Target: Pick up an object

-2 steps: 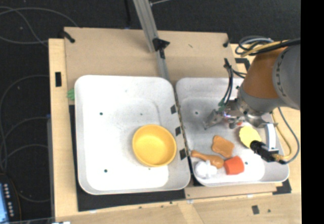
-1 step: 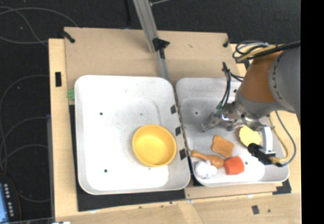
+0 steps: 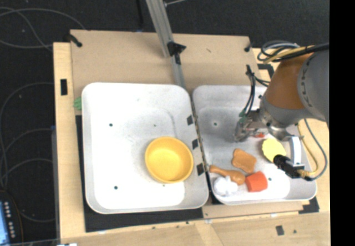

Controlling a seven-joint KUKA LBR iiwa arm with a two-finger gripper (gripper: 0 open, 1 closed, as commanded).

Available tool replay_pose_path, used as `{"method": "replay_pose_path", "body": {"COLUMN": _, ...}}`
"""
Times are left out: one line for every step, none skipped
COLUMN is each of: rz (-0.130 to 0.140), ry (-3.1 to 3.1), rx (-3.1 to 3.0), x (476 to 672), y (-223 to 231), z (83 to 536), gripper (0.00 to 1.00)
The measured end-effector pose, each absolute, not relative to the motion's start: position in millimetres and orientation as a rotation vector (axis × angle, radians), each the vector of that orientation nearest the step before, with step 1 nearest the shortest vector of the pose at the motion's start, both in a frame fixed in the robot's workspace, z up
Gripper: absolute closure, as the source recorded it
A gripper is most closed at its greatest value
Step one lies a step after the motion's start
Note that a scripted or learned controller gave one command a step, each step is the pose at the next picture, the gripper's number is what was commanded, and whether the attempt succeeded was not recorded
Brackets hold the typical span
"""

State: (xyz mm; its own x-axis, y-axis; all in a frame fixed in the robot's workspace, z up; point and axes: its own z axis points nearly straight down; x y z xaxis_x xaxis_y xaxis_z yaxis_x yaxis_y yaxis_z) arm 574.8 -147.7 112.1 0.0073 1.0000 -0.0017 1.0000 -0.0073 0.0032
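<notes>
My gripper (image 3: 243, 130) hangs low over the right bin (image 3: 216, 106), above bare floor – can't tell how far my fingers are open, nothing seen between them. Objects sit near the bin's front: tan block (image 3: 244, 160), yellow piece (image 3: 271, 149), red cup (image 3: 256, 182), white lump (image 3: 224, 186). Yellow bowl (image 3: 168, 159) in left bin (image 3: 111, 145).

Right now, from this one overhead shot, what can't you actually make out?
- Gripper: too small and blurred to read its state, or whether it touches the right bin.
- Yellow object: partly covered by the arm's wrist, shape unclear.
- White item: blends into the bin's corner, identity unclear.
- Arm: cut off by the right edge.
- Yellow bowl: contents, if any, indistinguishable.
</notes>
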Motion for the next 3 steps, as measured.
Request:
{"method": "replay_pose_path", "body": {"rz": 0.005, "ry": 2.212, "rx": 2.223, "x": 579.9, "y": -154.0, "z": 157.4, "gripper": 1.0}}
{"method": "replay_pose_path", "body": {"rz": 0.006, "ry": 2.221, "rx": 2.214, "x": 587.8, "y": -146.9, "z": 211.5, "gripper": 1.0}}
{"method": "replay_pose_path", "body": {"rz": 0.004, "ry": 2.224, "rx": 2.214, "x": 588.9, "y": -147.9, "z": 234.9, "gripper": 1.0}}
